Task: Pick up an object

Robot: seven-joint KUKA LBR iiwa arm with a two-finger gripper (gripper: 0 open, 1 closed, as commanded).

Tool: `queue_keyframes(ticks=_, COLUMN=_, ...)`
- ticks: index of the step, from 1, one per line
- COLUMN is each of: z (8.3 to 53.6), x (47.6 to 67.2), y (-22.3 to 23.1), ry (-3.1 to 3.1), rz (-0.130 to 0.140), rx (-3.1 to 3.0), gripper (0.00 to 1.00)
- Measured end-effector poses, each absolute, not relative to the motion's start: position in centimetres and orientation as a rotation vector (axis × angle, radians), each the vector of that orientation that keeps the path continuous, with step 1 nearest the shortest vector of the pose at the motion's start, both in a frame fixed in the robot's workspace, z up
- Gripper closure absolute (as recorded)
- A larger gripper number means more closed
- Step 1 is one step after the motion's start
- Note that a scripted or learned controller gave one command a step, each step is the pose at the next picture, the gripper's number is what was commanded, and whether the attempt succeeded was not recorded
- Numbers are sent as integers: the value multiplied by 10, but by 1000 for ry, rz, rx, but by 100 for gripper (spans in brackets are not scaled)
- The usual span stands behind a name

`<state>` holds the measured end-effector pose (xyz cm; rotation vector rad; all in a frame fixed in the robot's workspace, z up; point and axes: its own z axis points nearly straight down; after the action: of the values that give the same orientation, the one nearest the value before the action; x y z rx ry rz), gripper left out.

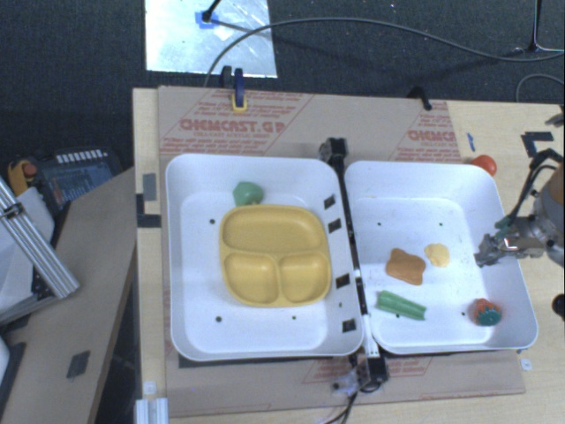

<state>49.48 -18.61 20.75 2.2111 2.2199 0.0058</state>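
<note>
Nothing is lifted yet: four toys, an orange piece (405, 266), yellow piece (437, 254), green pod (401, 305) and red ball (484, 311), lie in the right bin (415, 188), while the hand (491, 248) hovers at its right wall, grip unclear.

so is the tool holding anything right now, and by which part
Nothing shows in its grip. The tool sits over the right bin's right edge, apart from the toys on the bin floor. Its fingers are too small to read.
</note>
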Motion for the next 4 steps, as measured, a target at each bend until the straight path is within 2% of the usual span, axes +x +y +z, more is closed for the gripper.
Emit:
queue_keyframes(ticks=1, z=269, x=500, y=-194, ry=2220, rz=5, rx=2210, gripper=100)
queue_keyframes(ticks=2, z=273, x=512, y=-144, ry=2230, rz=6, rx=2208, gripper=100)
queue_keyframes(ticks=3, z=255, x=522, y=-92, ry=2232, rz=4, rx=2210, gripper=100)
queue_keyframes(ticks=4, z=243, x=543, y=-47, ry=2231, rz=4, rx=2210, gripper=100)
